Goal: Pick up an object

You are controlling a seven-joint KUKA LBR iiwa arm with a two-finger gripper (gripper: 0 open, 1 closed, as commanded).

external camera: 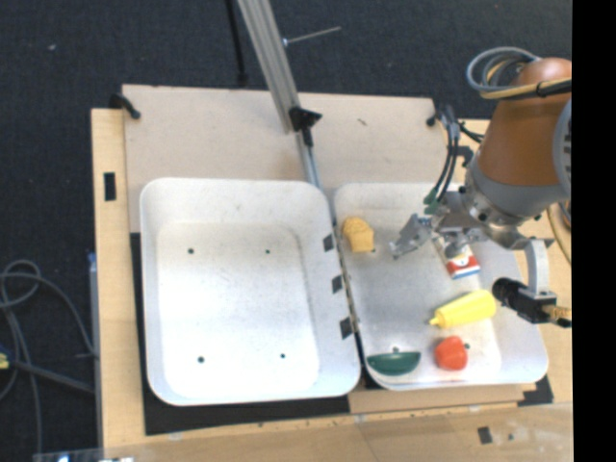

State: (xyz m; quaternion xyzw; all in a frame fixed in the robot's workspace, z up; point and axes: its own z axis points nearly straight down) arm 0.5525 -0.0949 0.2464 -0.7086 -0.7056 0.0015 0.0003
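Camera view, looking down at a slant on the bench (221,123): two shallow white bins side by side. Left bin (159,258) shows bare floor with a few dark specks. Right bin (385,296) carries the loose objects.

Arm (525,152) enters from the right, orange band above the wrist, grey wrist below it. Gripper (409,239) hangs over the upper middle of the right bin, pointing toward the divider between the bins. Finger state: cannot tell, the tips are too small and blurred against the bin floor. Nothing visible between them.

Objects in the right bin:
- small tan-yellow piece (358,235), near the bin's left wall, upper part, just left of the gripper, apart from it.
- red-white-blue item (463,265), just under the wrist, partly hidden by it.
- yellow bottle (464,309), lying on its side, lower right area.
- red-orange round object (450,353), just below the yellow bottle, near the front wall.
- dark green bowl-like piece (395,361), at the front wall, left of the red-orange one.

Slanted aluminium pole (274,51) rises from behind the bins.
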